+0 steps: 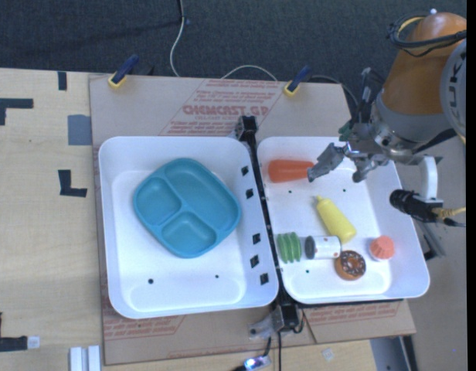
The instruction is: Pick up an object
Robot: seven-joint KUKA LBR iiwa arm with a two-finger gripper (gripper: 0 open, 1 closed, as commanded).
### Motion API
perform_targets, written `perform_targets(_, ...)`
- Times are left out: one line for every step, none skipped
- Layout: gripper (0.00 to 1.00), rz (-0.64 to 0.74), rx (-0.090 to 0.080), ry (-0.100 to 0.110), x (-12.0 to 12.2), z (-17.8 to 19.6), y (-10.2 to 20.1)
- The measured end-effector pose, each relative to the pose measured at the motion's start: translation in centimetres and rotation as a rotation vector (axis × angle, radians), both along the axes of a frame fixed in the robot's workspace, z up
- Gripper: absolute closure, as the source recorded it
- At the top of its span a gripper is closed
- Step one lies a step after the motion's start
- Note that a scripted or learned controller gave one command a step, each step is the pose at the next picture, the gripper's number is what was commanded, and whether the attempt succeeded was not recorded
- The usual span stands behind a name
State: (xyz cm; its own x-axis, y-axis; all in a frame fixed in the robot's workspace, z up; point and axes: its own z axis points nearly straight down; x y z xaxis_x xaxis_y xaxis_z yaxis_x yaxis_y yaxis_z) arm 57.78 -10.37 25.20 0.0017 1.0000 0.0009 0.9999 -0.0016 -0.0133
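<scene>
A: Where is the claw (339,166) sitting?

B: Above the right bin (404,280), near its far edge. Its two dark fingers are spread wide apart, one reaching left toward the orange carrot (288,170), the other on the right. Nothing is between them.

A: Is it touching the carrot?

B: The left fingertip (318,170) sits just beside the carrot's right end; I cannot tell whether they touch.

A: What else lies in that bin?

B: A yellow mustard bottle (334,218) lies tilted near the middle. Along the near side there is a green ribbed piece (288,246) joined to a small white cylinder (325,246), then a chocolate doughnut with sprinkles (350,265) just beside it, and a small orange-pink round toy (382,247) further right.

A: And the left bin (118,284)?

B: It holds a blue divided plate (186,205), lying flat, with three compartments.

A: What are the bins on?

B: A cardboard sheet (215,103) on the tabletop (37,230), pinned at its far edge by two blue-and-yellow clamps (123,70).
</scene>
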Motion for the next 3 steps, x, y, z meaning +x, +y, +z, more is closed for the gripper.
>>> perform_targets(0.00, 0.003, -0.002, -0.012, 0.2, 0.6, 0.0)
perform_targets(0.00, 0.002, -0.001, -0.007, -0.5, -4.0, -0.2)
perform_targets(0.00, 0.002, -0.001, -0.006, -1.2, -9.6, -1.0)
